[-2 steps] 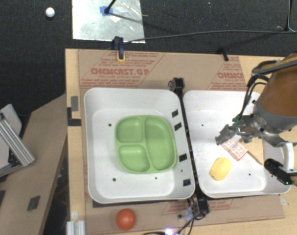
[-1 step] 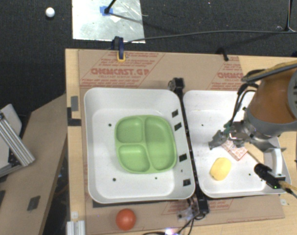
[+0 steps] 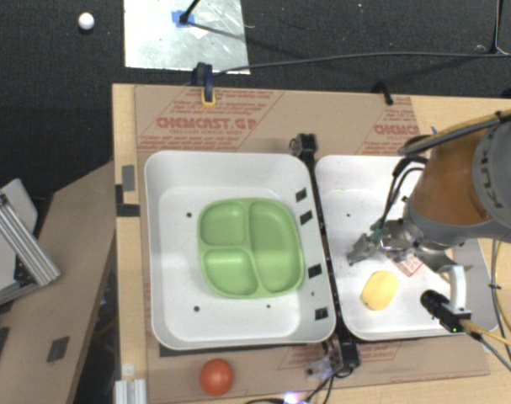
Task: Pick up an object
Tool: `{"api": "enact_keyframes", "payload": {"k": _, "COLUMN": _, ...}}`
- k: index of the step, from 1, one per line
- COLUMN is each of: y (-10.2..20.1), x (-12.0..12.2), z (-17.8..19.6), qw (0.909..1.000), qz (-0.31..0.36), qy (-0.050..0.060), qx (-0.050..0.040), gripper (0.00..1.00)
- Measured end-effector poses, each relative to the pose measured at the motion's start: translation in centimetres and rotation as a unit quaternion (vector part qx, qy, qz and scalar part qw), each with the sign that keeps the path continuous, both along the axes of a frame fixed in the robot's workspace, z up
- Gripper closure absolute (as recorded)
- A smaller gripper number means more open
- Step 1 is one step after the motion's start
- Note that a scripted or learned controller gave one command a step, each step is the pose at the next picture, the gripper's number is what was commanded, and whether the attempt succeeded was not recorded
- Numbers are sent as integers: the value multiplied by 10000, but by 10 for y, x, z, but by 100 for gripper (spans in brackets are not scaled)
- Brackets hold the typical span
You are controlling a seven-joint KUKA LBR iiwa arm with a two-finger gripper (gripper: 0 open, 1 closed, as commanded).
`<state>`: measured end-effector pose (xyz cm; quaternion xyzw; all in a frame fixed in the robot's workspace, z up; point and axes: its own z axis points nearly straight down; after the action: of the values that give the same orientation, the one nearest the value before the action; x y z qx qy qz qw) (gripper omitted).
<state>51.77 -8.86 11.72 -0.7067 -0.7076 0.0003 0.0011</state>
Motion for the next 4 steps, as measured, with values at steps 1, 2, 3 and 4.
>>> {"api": "enact_keyframes", "payload": {"k": 1, "y": 0, "x": 0, "z": -35, "qw": 10000, "qz": -2, "qy": 0, "qx": -1, "gripper": 0}}
{"api": "enact_keyframes", "payload": {"k": 2, "y": 0, "x": 1, "z": -22, "qw": 10000, "qz": 2, "qy": -22, "qx": -3, "gripper": 100}}
{"api": "enact_keyframes", "payload": {"k": 3, "y": -2, "x": 12, "z": 38, "qw": 10000, "qz": 14, "qy": -48, "qx": -12, "gripper": 100}}
{"api": "enact_keyframes", "payload": {"k": 4, "y": -2, "x": 13, "z": 91, "qw": 10000, "qz": 16, "qy": -40, "qx": -10, "gripper": 100}}
